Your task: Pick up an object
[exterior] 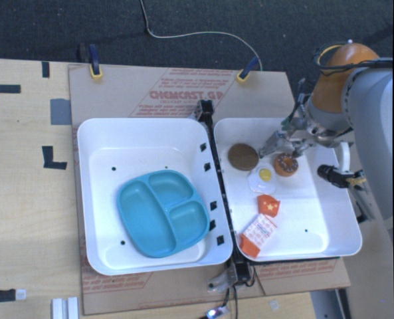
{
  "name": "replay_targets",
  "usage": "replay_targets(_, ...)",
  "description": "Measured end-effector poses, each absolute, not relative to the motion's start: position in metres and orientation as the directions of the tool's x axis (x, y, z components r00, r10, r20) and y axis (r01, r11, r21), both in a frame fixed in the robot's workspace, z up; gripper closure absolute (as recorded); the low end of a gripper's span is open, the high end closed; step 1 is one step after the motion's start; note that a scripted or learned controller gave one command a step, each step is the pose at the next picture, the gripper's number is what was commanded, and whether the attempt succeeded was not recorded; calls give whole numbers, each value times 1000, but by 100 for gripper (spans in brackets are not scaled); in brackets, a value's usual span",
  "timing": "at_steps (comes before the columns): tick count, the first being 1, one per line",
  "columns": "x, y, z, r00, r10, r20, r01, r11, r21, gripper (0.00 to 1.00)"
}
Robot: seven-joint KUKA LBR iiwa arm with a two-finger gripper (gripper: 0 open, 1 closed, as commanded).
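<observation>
**op_remote:** Camera view had the gripper (286,153) down in the right bin (343,244), over by its far right side, right above a small brown-and-orange piece (286,165). Honestly I couldn't tell how the tool was set from that slant, the wrist hid it. I wasn't going to call it a grab.

**binpicker22:** what else was around it?

**op_remote:** A brown disc (242,156) just to its left, a pale piece with a yellow spot (263,176) nearly touching it, then a red pouch (268,205) and a red-white packet (257,233) nearer the front. The blue divided tray (163,211) sat alone in the left bin (90,178).

**binpicker22:** so, tips?

**op_remote:** My read was to come straight down centred on that small piece, so the pale neighbour didn't get nudged or pinched along, and lift slowly.
</observation>
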State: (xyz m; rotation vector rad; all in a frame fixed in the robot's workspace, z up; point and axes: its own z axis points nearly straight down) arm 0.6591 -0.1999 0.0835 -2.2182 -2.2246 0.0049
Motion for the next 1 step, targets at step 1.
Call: replay_targets(1,660,-200,94,-4,1000,-5,1000,4,1,100)
